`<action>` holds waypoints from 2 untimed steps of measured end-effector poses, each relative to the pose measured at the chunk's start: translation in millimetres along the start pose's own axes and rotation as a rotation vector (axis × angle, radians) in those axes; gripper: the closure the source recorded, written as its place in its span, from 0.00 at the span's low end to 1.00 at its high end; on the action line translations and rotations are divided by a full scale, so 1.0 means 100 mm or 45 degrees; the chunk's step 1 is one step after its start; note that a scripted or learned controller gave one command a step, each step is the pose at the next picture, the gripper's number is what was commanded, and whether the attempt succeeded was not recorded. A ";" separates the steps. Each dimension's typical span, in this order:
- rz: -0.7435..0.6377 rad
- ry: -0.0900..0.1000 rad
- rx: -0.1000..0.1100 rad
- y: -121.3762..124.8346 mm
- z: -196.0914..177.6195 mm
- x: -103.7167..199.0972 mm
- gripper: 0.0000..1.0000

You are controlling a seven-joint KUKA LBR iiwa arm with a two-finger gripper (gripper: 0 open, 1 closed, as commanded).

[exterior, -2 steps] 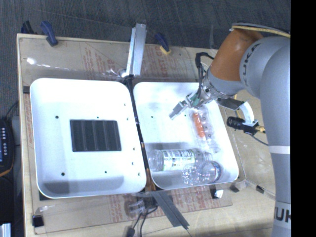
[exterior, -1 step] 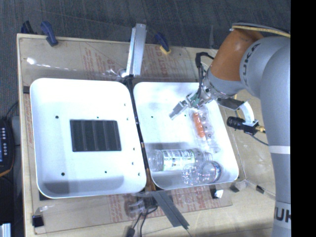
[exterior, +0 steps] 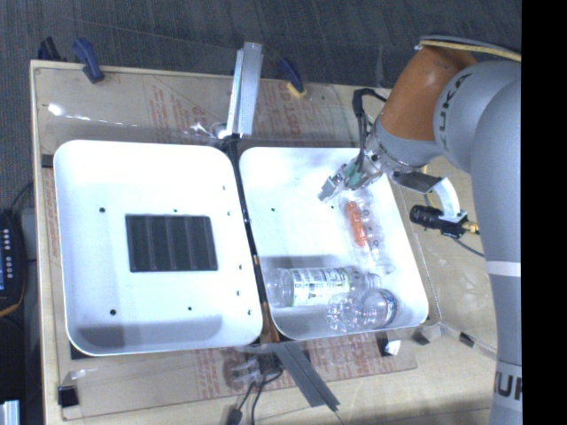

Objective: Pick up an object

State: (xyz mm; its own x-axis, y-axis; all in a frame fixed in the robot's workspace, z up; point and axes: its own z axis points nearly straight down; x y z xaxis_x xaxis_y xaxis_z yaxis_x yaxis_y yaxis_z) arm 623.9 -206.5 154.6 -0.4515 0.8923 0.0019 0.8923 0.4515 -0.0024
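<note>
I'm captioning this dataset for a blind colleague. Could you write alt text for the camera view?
A grey robot arm reaches in from the right, its gripper low over the right white bin, just above a clear packet with orange contents. Two clear plastic bottles lie along that bin's near edge. The left white bin has a dark ribbed rectangle on its floor.

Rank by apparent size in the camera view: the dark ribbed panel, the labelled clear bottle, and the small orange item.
1. Dark ribbed panel, left bin.
2. Labelled clear bottle, lying in the right bin.
3. Small orange item, below the gripper.
</note>
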 end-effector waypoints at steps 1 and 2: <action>-0.253 -0.006 -0.004 -0.33 -1.04 0.24 1.00; -0.252 -0.006 -0.003 -0.33 -1.04 0.24 0.00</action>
State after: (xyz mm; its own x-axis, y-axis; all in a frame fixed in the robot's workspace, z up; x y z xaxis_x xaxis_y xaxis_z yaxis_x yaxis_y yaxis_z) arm 583.5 -200.0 258.3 -0.6184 0.7859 -0.0022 0.7859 0.6184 0.0002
